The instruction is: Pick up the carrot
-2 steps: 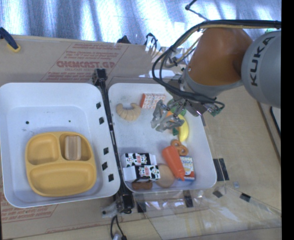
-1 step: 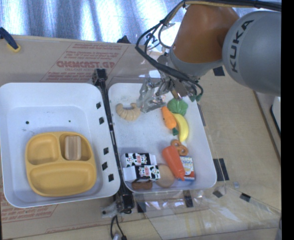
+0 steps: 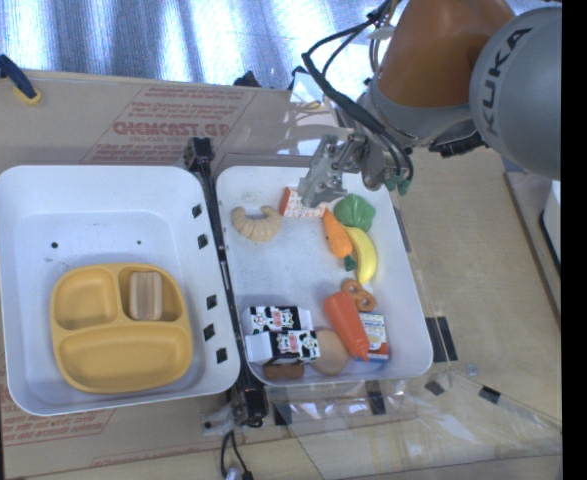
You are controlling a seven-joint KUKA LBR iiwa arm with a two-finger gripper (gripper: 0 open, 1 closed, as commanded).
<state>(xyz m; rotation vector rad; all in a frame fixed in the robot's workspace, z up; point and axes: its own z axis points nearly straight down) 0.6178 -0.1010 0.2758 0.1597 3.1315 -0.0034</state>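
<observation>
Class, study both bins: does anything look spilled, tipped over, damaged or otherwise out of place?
Nothing stands out. The toy food lies loosely in the right bin; the carrot sits beside the banana. The yellow tray lies flat in the left bin.

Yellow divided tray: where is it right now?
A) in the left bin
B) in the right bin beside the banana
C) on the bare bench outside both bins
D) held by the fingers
A: the yellow divided tray lies flat on the floor of the left bin.

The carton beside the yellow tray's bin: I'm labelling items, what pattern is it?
Black-and-white cow patches, on the carton in the camera view.
</observation>
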